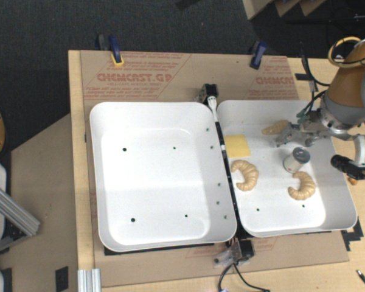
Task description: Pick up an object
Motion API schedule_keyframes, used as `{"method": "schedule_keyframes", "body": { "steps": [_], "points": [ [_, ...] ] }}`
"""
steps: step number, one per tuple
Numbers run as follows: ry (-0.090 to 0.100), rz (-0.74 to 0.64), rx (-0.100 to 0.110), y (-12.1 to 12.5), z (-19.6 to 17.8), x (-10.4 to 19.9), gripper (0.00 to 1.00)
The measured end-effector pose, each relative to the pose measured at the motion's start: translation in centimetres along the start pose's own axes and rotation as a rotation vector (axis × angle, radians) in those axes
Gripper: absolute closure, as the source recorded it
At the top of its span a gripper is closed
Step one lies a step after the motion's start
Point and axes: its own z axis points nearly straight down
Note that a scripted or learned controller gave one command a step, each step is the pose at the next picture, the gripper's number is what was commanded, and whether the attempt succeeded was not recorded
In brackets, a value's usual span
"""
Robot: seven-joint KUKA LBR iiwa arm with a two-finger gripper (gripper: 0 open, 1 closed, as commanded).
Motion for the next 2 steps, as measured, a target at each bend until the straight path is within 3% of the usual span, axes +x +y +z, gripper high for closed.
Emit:
{"method": "schedule_keyframes", "body": {
  "steps": [1, 2],
  "points": [
    [-0.006, 0.005, 0.001, -6.7, -0.1, 0.3, 0.00],
    [-0.006, -0.002, -0.008, 3.2, -0.1, 0.4, 0.00]
  ]
}}
